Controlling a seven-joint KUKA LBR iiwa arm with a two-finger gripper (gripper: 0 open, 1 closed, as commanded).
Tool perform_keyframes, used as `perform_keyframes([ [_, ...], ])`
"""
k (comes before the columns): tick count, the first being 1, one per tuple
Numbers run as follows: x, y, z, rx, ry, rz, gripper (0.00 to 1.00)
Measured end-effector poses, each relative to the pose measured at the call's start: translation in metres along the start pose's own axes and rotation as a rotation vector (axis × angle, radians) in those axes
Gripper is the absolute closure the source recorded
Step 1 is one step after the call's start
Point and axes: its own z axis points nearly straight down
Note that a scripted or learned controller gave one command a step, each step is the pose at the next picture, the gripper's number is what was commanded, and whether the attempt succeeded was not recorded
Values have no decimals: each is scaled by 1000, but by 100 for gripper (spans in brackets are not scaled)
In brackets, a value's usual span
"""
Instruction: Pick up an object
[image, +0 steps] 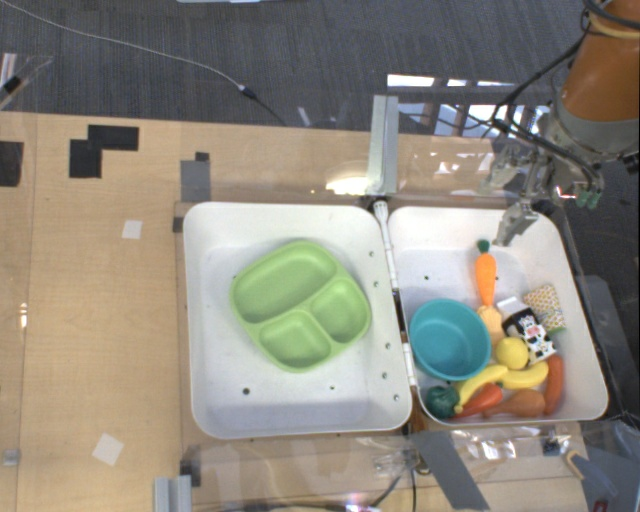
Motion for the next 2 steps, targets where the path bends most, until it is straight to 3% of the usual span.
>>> perform_keyframes([
  [1, 28, -42, 109, 0, 7, 209, 0],
  [2, 48, -30, 167, 1, -6, 251, 0],
])
